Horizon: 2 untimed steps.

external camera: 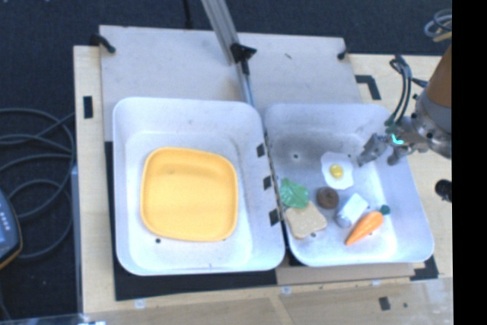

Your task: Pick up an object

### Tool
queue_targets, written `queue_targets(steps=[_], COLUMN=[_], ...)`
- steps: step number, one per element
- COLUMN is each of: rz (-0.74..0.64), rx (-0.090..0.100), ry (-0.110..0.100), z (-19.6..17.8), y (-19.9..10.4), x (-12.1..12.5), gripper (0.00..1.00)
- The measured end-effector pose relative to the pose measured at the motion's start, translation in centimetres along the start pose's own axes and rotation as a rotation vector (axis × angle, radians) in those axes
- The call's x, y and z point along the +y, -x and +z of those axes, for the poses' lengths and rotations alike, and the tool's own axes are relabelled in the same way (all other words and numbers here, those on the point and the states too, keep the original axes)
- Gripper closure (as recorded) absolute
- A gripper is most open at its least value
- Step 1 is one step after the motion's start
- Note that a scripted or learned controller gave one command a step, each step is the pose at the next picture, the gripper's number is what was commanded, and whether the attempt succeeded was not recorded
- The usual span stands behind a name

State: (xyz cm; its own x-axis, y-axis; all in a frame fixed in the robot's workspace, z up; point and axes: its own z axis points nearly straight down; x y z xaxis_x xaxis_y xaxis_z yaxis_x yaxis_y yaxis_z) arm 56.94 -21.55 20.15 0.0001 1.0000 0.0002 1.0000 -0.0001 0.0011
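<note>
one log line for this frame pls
phase: approach | two-finger gripper: open, nothing held, above right white bin | nearest: white-and-yellow fried-egg toy | left bin: yellow square plate

Yellow plate smooth matt plastic; white bins scuffed plastic; bench pale wood.

You have a pale wooden bench carrying a grey board at the back and two white bins. The right bin sits under the gripper; the left bin lies well beyond it, touching its neighbour.
</note>
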Motion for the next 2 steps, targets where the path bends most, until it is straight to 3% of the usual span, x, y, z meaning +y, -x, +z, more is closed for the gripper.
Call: queue_targets(steps=[1,2], rz=[0.0,0.001], rx=[0.0,0.0], ry=[0.0,-0.004], z=[0.0,4.4], y=[0.0,0.6], x=[0.0,0.2], gripper=[0.0,0.0])
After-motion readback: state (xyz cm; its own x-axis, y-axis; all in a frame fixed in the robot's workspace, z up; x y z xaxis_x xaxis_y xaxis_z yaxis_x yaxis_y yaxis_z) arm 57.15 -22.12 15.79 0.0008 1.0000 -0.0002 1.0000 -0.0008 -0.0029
